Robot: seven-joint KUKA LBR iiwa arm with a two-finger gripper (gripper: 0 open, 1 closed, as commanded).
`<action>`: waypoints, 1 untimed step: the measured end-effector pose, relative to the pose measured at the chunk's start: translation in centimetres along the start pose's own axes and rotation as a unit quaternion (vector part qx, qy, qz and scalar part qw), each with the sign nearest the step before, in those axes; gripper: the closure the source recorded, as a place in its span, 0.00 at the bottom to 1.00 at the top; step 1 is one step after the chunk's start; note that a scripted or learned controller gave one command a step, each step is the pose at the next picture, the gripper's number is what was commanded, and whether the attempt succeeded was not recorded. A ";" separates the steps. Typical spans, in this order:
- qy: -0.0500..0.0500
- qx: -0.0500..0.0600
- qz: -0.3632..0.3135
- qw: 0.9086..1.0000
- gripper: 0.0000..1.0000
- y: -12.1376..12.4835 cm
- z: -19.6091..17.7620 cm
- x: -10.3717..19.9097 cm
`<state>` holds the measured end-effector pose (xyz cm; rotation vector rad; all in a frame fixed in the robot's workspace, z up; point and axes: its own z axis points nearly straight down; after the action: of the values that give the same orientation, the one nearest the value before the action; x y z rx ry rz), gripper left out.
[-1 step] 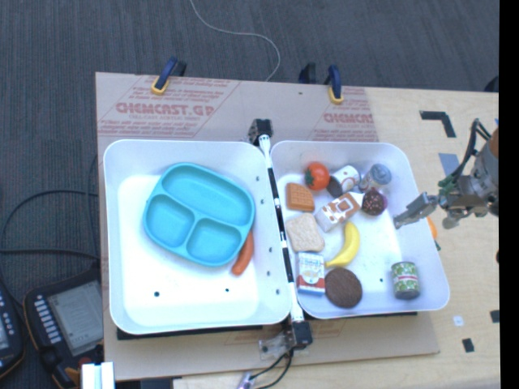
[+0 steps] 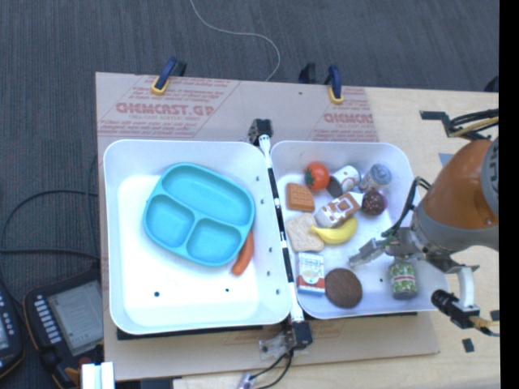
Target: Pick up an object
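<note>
The right bin (image 2: pixel 389 148) holds several toy foods: a red tomato (image 2: pixel 317 175), a waffle square (image 2: pixel 299 198), a slice of toast (image 2: pixel 303 233), a banana (image 2: pixel 336 232), a small carton (image 2: pixel 337 209), a dark plum (image 2: pixel 373 203), a grey can (image 2: pixel 379 174), a brown round piece (image 2: pixel 343 287), a red-and-white box (image 2: pixel 310 271) and a small jar (image 2: pixel 403 278). My gripper (image 2: pixel 369 252) hangs low over bare bin floor right of the banana, just up-left of the jar. Nothing shows held in it.
The left bin (image 2: pixel 122 217) carries a blue divided plate (image 2: pixel 199 215) and an orange carrot (image 2: pixel 242 255) by its right side. A ridge (image 2: pixel 276 217) separates the bins. The grey-and-orange arm (image 2: pixel 462 201) covers the right bin's right wall.
</note>
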<state>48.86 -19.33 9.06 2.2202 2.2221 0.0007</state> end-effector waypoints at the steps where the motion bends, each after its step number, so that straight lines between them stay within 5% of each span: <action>1: -0.001 -0.002 0.001 1.000 1.00 0.1 -1.1 -0.1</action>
<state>48.96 -19.40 10.18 2.2193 2.2185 0.0024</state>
